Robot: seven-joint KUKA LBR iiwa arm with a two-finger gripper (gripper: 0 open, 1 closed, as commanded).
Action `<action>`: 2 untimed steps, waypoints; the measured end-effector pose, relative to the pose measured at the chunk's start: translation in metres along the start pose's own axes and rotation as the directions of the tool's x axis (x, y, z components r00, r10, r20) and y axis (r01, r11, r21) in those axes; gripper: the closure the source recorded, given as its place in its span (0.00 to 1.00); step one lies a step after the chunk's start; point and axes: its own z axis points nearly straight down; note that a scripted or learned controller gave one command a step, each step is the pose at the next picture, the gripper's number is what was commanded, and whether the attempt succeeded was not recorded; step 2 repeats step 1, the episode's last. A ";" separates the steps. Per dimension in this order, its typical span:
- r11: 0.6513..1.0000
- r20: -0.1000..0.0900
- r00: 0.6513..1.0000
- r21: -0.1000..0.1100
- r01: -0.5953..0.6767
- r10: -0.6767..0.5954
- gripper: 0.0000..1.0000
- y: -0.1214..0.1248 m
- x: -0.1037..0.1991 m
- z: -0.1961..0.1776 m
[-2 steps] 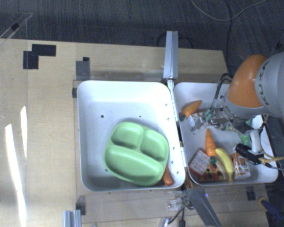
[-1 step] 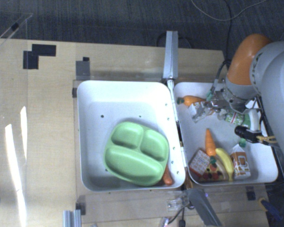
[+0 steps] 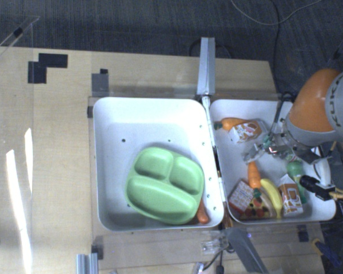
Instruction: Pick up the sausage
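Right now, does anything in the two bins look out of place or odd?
Yes. In the left bin, the green sectioned plate lies upside down, and the sausage is wedged between its edge and the bin's right wall, partly tucked under. The gripper hangs over the right bin, away from it.

The sausage [image 3: 202, 214], reddish-orange, lies at five o'clock in the left bin, partly hidden beneath the green tray's edge.
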 end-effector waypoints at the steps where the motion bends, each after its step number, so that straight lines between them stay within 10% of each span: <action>1: 0.993 0.002 0.993 -0.002 -0.116 0.116 0.00 0.044 0.021 0.001; 2: 0.993 0.002 0.993 -0.002 -0.116 0.116 0.00 0.044 0.021 0.001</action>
